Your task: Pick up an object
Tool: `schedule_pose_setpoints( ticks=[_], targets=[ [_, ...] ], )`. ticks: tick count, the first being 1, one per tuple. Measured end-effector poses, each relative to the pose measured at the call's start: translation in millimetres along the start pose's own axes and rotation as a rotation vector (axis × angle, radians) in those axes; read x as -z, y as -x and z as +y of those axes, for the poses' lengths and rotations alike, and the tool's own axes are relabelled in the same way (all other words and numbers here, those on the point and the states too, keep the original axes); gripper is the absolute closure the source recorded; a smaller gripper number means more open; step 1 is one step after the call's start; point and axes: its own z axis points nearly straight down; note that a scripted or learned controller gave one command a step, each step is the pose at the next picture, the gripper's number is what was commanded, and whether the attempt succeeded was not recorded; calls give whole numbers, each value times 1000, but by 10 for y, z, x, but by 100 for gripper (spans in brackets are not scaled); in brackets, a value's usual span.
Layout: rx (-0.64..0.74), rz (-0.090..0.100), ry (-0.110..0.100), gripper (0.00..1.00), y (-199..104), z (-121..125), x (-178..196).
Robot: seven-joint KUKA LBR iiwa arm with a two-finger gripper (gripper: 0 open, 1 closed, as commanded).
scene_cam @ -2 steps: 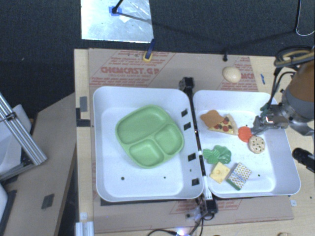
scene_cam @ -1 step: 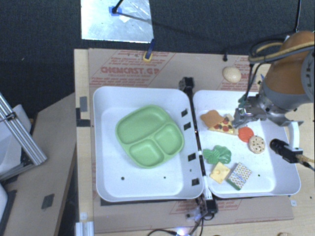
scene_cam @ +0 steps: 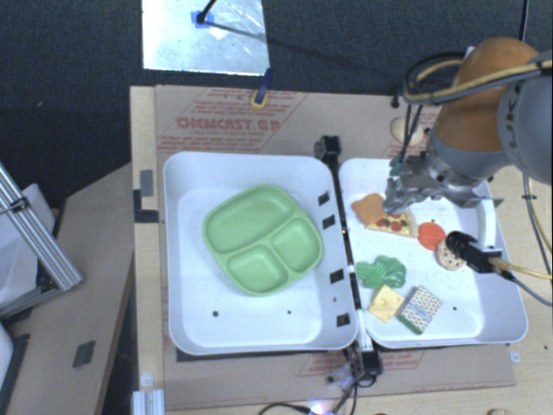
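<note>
Over right bin's (scene_cam: 497, 318) far-left part: tool (scene_cam: 396, 199) low above pizza slice (scene_cam: 390, 224), beside orange piece (scene_cam: 368, 206). Tool's state: cannot tell. Nothing seen lifted; every item lies on bin floor. Red disc (scene_cam: 431, 235) and cookie (scene_cam: 448, 254) near right rim, green broccoli (scene_cam: 383, 272) mid-left, yellow cheese (scene_cam: 386, 303) and patterned block (scene_cam: 420, 308) toward near edge. Left bin (scene_cam: 186, 232) holds green divided plate (scene_cam: 262, 238). Judged: approach done; grip and lift left.

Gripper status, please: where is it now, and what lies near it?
Gripper low in right bin, over pizza slice. Grasp not confirmed. Orange piece touching pizza's left; red disc and cookie close on the right.
</note>
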Motion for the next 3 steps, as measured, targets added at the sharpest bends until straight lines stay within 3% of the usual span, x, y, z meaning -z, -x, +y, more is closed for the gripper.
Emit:
schedule_pose_setpoints(
  ticks=[1, 2, 3],
  targets=[
    [0, 0, 2, 100, -288, 343, 57],
    [-2, -1, -2, 100, -375, 273, -94],
    [0, -1, 0, 100, -365, 357, -23]
  ],
)
